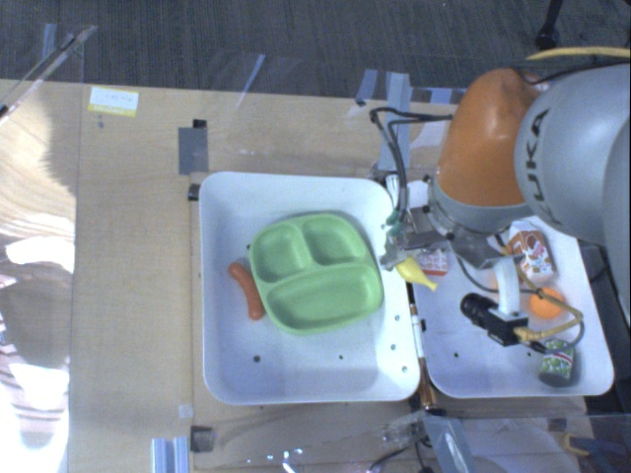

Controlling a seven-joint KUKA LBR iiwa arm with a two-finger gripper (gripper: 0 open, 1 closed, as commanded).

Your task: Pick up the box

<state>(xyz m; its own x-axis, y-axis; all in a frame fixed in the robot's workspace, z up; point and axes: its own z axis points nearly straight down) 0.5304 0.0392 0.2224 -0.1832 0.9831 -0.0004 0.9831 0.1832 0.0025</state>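
Observation:
The box (533, 254) is a small white carton with orange and red print. It lies in the right bin (463, 368) near the far right side, partly hidden under the arm. My gripper (398, 247) hangs over the divide between the two bins, well left of the box. Just below it lie a yellow piece (415, 275) and a red and white thing (434, 261), and I cannot tell whether either is touched.
A green divided plate (315, 272) and an orange-red sausage (246, 290) lie in the left bin (296, 377). An orange ball (543, 304) and a small dark green can (557, 365) sit in the right bin below the box.

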